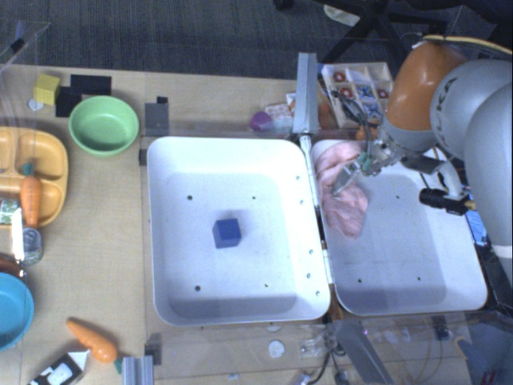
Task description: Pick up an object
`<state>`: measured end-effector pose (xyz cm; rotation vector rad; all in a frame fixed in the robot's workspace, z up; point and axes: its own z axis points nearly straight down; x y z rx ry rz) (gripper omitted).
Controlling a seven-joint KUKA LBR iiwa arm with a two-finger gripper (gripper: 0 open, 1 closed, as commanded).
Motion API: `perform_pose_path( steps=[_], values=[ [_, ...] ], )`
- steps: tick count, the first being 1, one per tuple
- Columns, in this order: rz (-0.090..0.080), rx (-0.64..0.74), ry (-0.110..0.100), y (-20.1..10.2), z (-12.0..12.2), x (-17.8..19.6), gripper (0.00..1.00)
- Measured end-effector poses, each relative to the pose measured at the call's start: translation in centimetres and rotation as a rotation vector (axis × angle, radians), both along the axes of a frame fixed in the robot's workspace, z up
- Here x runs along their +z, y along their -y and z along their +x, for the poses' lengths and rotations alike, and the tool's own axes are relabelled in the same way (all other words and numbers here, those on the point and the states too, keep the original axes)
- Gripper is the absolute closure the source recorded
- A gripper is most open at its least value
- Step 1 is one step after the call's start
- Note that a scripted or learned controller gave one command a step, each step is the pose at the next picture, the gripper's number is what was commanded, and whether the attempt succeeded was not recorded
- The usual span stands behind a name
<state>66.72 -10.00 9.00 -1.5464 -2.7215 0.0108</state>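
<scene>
The fingers (346, 181) are pinched on a pink cloth (343, 192) at the right bin's (417, 263) upper left; a blue cube (227, 232) lies well apart in the left bin (200, 167).

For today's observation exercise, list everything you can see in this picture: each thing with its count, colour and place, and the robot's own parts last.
bins: 2, white, side by side on the bench
block: 1, blue, in the left bin
cloth: 1, pink, at the left edge of the right bin
bowl: 1, green, left of the bins
tray: 1, yellow, far left
carrots: 2, orange, one on the tray, one near the bottom left
plate: 1, blue, left edge
cube: 1, yellow, top left
arm: 1, grey with an orange band, from the right
pincer: 1, over the pink cloth
</scene>
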Motion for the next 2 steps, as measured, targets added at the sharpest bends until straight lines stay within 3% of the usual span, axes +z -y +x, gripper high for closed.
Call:
perform_pose_path(
  steps=[1,2],
  values=[
    [-0.001,-0.013,0.026,1.5,-3.7,0.1,0.00],
    [-0.003,0.068,0.031,-0.9,-4.5,0.2,0.00]
  ],
)
